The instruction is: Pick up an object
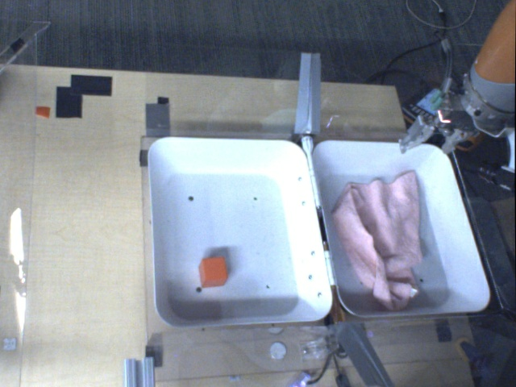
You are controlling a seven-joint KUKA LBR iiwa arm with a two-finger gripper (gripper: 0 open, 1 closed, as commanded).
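Note:
A small orange block (214,272) lies in the left bin (234,156), near its front left corner. A crumpled pink cloth (382,236) fills much of the right bin (463,216). My gripper (430,138) hangs at the far right, over the right bin's back right corner, above and apart from the cloth. Its two fingers are spread, and nothing sits between them. The arm's orange band (498,59) shows above the wrist.
A metal divider post (308,95) rises between the bins at the back. Black marker patches (79,93) and a small orange tag (43,112) lie on the wooden bench at left. Cables (439,22) trail behind the right bin.

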